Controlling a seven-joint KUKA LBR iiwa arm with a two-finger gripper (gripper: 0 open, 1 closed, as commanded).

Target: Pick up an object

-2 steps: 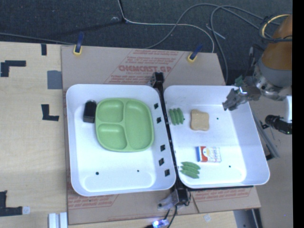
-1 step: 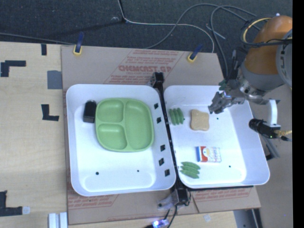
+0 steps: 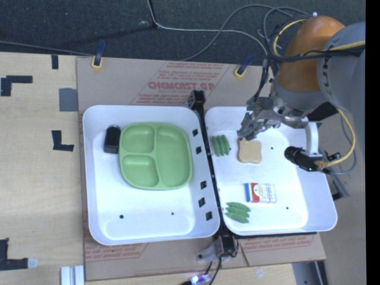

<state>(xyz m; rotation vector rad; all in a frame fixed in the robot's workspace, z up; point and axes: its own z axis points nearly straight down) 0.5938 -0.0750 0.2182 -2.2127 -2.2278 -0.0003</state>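
Bench (image 3: pixel 35 177): a pale wood top is seen, with a brown cardboard sheet laid under both bins.
Arm (image 3: pixel 332 64): grey with an orange band, reaching in from the right over the right bin's far right corner.
Left bin (image 3: pixel 107 218): a shallow white tray, set just left of the right bin and joined to it along a line of black clips.
Right bin (image 3: pixel 309 212): the landmark; a shallow white tray holding four small things.
Plate (image 3: pixel 156 156): green, with three compartments, lying flat in the middle of the left bin, well left of the right bin.
Gripper (image 3: pixel 252 132): hung over the right bin's far left part, just above the bread's far edge; whether its fingers are apart or together cannot be told, and nothing is seen held between them.
Box (image 3: pixel 260 193): a small white carton with red and blue print, lying flat near the right bin's middle.
Bread (image 3: pixel 250 152): a tan slice, lying flat in the right bin's far left part, directly below the gripper tips.
Pods (image 3: pixel 237 212): green, lying at the right bin's near left corner.
Pickle (image 3: pixel 220 145): a ridged green piece by the right bin's left wall, just left of the bread.
Block (image 3: pixel 111 139): small and black, in the left bin, touching the plate's left edge.
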